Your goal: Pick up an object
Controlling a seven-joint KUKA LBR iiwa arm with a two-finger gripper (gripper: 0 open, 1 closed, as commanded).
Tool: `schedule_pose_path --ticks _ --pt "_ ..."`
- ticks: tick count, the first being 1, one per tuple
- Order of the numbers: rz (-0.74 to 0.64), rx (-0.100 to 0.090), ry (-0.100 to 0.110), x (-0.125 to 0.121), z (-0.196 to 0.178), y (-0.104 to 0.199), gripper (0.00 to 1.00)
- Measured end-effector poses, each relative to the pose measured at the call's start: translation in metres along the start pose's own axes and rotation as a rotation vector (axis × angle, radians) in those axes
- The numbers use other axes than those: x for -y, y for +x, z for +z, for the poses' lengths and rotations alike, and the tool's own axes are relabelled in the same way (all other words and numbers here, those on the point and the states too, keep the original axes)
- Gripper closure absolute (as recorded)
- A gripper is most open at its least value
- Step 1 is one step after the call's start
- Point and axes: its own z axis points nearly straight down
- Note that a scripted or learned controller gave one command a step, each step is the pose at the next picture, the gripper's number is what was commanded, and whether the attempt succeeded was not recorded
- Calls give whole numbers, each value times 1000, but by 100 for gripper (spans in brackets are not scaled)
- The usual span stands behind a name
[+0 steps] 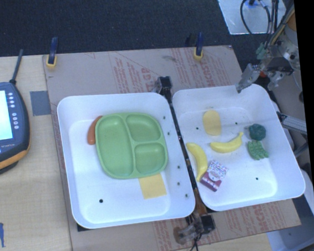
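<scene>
Above the far right corner of the right bin (281, 137) hangs the gripper (248, 79), its finger state unclear, well apart from the bananas (226, 144).

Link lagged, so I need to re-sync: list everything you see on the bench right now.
Bins: 2, white, side by side; left, right.
Divided plate: 1, green, left bin.
Sausage: 1, orange-red, partly under the plate.
Flat square: 1, yellow, left bin.
Bananas: 2, yellow, right bin.
Oval piece: 1, pale yellow, right bin.
Packet: 1, red-white.
Green items: 2, right bin.
Pendant: 1, orange-grey, left.
Clamps: 2, blue.
Gripper: 1, grey, over the right bin's far corner.
</scene>
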Motion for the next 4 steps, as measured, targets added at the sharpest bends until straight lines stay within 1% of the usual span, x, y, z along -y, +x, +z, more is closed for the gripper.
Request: schedule_pose_path --ticks 1,2,3,4 --pt "-2 0 3 57 102 67 0" --pt "0 0 1 -20 170 35 0" --pt "-2 1 1 -29 187 60 0" --pt "2 0 -3 -29 186 17 0"
